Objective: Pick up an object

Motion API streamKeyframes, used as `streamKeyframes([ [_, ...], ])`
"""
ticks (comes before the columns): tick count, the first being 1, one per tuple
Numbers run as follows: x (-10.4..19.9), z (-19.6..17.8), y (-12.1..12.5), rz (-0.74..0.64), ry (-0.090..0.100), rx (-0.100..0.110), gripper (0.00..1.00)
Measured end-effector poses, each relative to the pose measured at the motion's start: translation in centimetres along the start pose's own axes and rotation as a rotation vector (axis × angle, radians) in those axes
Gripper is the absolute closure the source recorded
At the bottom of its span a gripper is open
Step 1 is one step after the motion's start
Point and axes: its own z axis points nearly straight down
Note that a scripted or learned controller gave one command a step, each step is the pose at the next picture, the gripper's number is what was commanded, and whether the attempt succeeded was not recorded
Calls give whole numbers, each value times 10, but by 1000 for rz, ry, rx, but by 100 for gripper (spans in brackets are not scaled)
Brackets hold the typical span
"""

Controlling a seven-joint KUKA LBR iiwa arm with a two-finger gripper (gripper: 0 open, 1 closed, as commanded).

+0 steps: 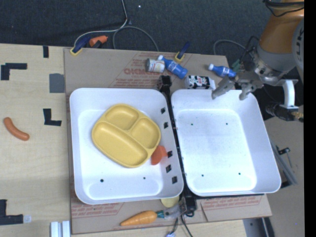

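My gripper [231, 92] hangs over the far right edge of the right bin [261, 132], its two grey fingers spread apart with nothing between them. In the left bin [79, 147] lies a yellow divided plate [126, 135], and a small red-orange piece [158, 155] rests against the plate's near right edge. No object lies beneath the gripper.
Behind the bins on the cardboard lie a blue and white bottle [168, 65], a small black and white item [199, 82] and a blue piece [222, 70]. A toy sausage [16, 129] lies far left. A toy carrot [138, 218] lies in front of the bins.
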Motion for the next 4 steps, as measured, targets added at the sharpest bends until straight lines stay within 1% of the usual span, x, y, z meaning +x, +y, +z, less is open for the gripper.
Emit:
streamKeyframes([
  [1, 4, 165, -16, 0, 0, -1, 0],
  [2, 43, 174, 5, -3, -2, -4, 0],
  [3, 44, 174, 42, -2, -1, 1, 0],
  [4, 47, 174, 15, 1, -3, -5, 0],
])
